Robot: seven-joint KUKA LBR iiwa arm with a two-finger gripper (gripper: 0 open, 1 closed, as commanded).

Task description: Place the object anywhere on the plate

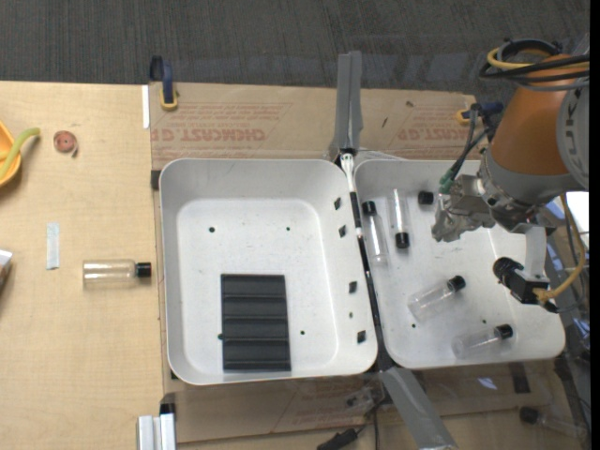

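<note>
A black ribbed plate lies flat in the left white bin, toward its front. The right bin holds several clear vials with black caps: two standing side by side near its left wall, one in the middle, and one at the front right. A loose black cap sits at the back. My gripper hangs over the right bin's back half, just right of the loose cap and the paired vials. Nothing shows held in it.
The grey divider runs between the bins. On the wooden bench to the left lie another capped vial, a small white strip, a red disc and an orange bowl. A black cable fitting hangs off the arm.
</note>
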